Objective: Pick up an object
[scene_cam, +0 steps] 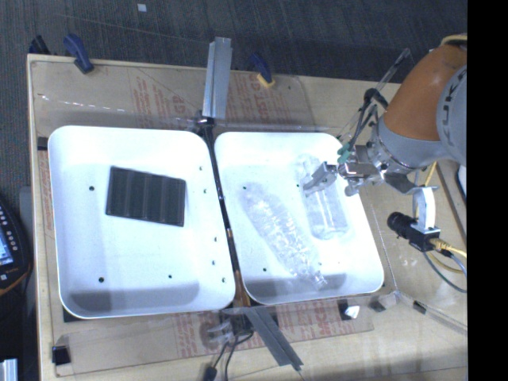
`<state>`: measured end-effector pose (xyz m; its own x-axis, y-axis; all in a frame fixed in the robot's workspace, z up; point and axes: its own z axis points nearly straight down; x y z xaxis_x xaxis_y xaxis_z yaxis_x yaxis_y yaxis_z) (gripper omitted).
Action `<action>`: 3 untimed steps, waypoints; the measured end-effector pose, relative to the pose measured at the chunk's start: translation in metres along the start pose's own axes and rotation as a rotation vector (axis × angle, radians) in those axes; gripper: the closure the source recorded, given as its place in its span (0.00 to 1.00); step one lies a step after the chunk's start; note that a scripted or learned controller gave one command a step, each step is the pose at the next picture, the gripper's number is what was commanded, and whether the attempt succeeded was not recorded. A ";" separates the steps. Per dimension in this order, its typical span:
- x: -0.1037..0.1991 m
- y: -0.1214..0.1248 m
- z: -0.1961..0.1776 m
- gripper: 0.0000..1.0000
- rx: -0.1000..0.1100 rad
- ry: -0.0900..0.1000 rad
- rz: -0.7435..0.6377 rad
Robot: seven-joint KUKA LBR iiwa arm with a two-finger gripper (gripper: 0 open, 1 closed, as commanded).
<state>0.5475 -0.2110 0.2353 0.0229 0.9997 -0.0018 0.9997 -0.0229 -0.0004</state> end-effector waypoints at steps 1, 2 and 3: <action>0.004 0.002 -0.027 0.00 -0.001 0.001 -0.036; 0.001 0.009 -0.042 0.00 0.001 0.002 -0.049; 0.000 -0.040 0.001 0.00 0.003 0.002 -0.039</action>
<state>0.5075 -0.2100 0.2346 -0.0163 0.9999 0.0004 0.9999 0.0163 -0.0037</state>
